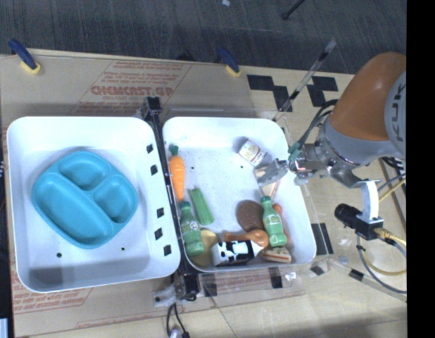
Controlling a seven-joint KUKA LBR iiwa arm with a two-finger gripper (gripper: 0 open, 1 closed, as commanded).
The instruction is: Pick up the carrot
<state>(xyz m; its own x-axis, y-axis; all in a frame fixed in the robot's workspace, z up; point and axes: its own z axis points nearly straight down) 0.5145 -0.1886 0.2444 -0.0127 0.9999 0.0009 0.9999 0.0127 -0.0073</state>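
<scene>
The carrot (177, 177), orange with a green top, lies along the left wall of the right bin (210, 129), pointing toward the front. My gripper (270, 173) hangs low over the right side of that bin, near its right wall and well to the right of the carrot. It sits just in front of a small jar (250, 150). A small pale orange piece (272, 188) shows right under it; I cannot tell whether it is held.
The front of the right bin is crowded: a green stick (200, 206), a green bottle (190, 231), a brown round piece (250, 215), another green bottle (274, 228) and a cow-patterned carton (235, 252). A blue divided plate (84, 197) lies in the left bin (34, 273).
</scene>
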